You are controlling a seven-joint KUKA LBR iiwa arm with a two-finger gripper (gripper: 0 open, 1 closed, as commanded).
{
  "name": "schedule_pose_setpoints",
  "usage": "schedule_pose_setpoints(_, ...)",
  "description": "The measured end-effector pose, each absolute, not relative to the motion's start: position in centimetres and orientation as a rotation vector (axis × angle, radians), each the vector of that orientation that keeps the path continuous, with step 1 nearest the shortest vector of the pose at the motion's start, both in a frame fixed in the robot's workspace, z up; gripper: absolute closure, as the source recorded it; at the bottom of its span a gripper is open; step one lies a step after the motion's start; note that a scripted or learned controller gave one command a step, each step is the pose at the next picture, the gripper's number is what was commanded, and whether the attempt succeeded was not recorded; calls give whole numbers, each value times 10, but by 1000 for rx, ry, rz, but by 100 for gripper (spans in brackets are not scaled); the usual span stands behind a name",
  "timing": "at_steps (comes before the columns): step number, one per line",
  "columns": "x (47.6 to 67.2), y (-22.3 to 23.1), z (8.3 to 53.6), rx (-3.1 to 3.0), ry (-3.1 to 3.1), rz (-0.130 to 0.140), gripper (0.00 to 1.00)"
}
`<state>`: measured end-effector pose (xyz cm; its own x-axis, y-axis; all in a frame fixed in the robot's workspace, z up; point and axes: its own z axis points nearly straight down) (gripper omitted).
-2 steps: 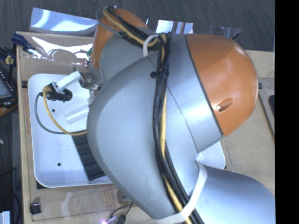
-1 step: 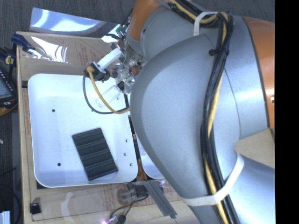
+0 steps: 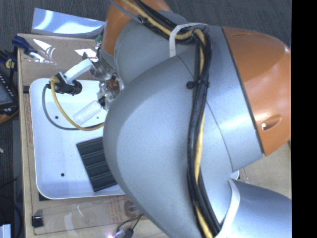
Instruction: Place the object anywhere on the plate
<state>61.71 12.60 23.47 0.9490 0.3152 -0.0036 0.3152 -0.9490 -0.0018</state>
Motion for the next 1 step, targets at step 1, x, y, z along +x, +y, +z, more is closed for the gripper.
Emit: schedule_pose_setpoints(1,643,158,102,-3123,-353,10,100)
